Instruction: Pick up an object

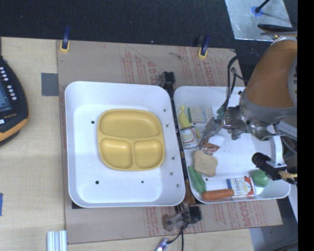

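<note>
Just tool (pixel 212 131) over crowded right bin (pixel 226 93).

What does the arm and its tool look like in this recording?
The arm is bulky and rounded, with a wide orange band above a grey wrist section. Black cables loop along its left side. The tool is small and dark metal, with slim fingers extending from a cluttered grey mount.

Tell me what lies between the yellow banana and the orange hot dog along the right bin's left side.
In the camera view, between the banana and the hot dog: a small can, a tan bread slice and a green vegetable.
</note>
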Motion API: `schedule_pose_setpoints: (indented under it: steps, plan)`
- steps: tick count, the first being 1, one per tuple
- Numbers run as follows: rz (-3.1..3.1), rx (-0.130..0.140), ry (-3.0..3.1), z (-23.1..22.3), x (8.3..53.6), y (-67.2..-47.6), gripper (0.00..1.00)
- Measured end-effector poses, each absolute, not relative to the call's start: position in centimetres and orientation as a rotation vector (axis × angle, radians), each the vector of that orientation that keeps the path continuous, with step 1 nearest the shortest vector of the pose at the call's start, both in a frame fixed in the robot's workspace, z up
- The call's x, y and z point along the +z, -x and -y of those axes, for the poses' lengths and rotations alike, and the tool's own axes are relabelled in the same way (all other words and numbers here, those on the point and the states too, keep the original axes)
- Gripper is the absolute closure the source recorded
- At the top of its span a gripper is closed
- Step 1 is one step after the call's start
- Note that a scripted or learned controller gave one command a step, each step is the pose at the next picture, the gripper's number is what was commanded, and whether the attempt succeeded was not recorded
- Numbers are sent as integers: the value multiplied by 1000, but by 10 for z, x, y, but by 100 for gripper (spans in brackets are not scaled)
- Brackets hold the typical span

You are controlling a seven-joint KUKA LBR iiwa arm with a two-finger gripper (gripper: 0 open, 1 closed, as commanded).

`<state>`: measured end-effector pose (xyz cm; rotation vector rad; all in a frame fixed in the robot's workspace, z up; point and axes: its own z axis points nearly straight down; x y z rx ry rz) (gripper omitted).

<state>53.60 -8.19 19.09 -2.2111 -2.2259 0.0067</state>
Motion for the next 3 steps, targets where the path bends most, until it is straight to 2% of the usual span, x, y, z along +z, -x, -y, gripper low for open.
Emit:
schedule_pose_setpoints:
  steps: [1,2,3]
  plan:
    - [2224,8,2213,119,91,-535,0]
    - [2229,11,2208,119,101,-535,100]
    - [2226,1,2215,67,192,-563,100]
